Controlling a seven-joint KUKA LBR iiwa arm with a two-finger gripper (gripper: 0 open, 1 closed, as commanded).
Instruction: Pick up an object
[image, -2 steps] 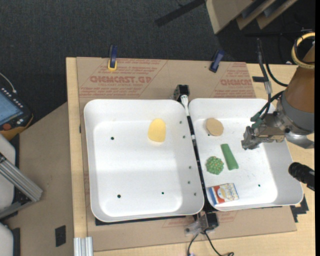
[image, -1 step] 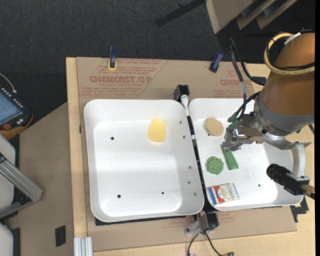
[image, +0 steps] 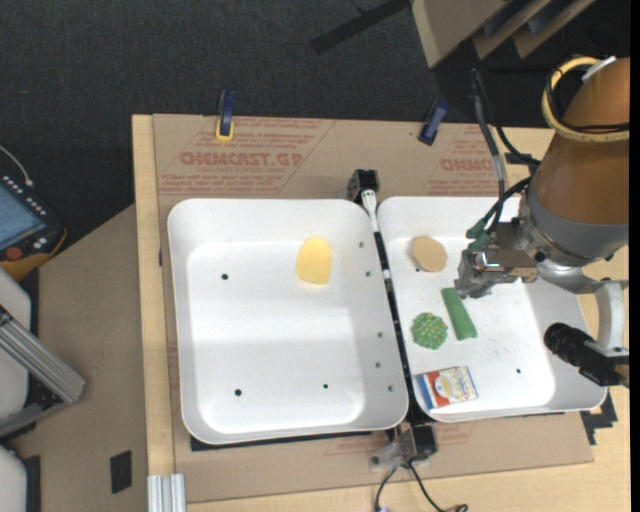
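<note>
**Arm Hung Over Right Bin, Above Green Stick**

The grey arm (image: 585, 190) with its orange band reached in from the right and stood over the right bin (image: 520, 385). Its gripper (image: 478, 280) sat low above the upper end of a green stick (image: 459, 314), which lay slanted on the bin floor. Whether the claw was wide, narrow or closed on anything could not be told from this view, for the wrist hid the tips.

Just left of the stick lay a round green bumpy ball (image: 429, 330), close beside it and perhaps touching. Above them, near the bin's upper left corner, rested a tan round piece (image: 430, 254), apart from the gripper. Near the front edge of the same bin lay a small flat packet (image: 446, 386) with red and blue print, well clear of the others.

The left bin (image: 210, 400) held one thing, a pale yellow lump (image: 314, 261), in its upper right part. Both bins sat side by side on a brown cardboard sheet (image: 290, 150) with red lettering, fastened at the far edge by two blue clamps (image: 226, 112).
</note>
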